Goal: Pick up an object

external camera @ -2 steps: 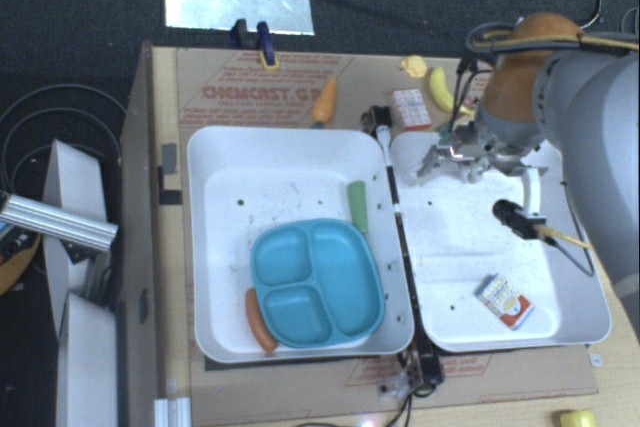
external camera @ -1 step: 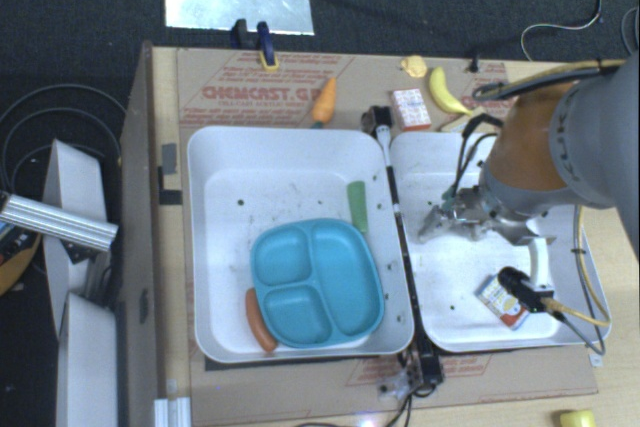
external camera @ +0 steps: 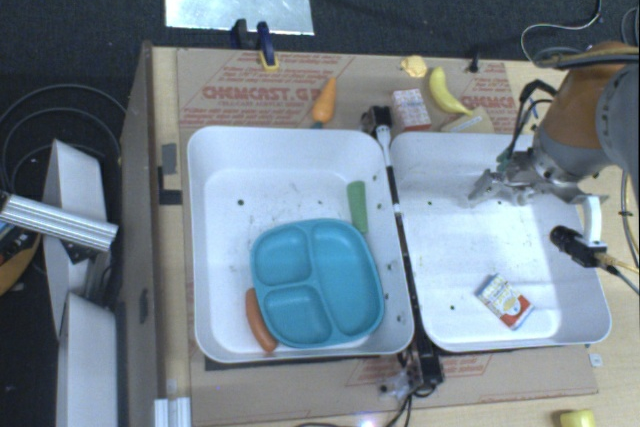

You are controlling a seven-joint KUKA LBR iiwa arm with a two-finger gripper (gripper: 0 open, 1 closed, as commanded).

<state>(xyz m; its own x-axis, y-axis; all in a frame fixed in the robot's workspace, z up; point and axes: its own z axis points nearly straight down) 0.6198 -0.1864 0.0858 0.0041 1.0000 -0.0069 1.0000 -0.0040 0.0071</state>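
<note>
1. The claw [external camera: 497, 185] hangs over the upper part of the right bin [external camera: 430, 215], near its far wall. Its metal fingers splay out toward the left of the view, and nothing lies between them; whether they are fully released or partly drawn in I cannot tell at this resolution.
2. The nearest candidate to lift is the small carton [external camera: 503, 301], white with a red and yellow print, lying flat on the floor of the right bin near its front right corner.
3. From the claw, the carton lies toward the front edge of the bin and about level with it sideways, apart from it with bare bin floor between. The single arm reaches in from the right, so the carton sits on its near side.
4. The carton's long axis runs on a diagonal, from upper left to lower right in the view, with its red end pointing toward the front right corner. A grasp would probably want the fingers across the short sides, so the wrist may need turning.
5. In the left bin [external camera: 215, 215], farther off, lie a blue divided plate [external camera: 315, 282], a green stick [external camera: 357, 206] and an orange sausage-shaped piece [external camera: 260, 320].
</note>
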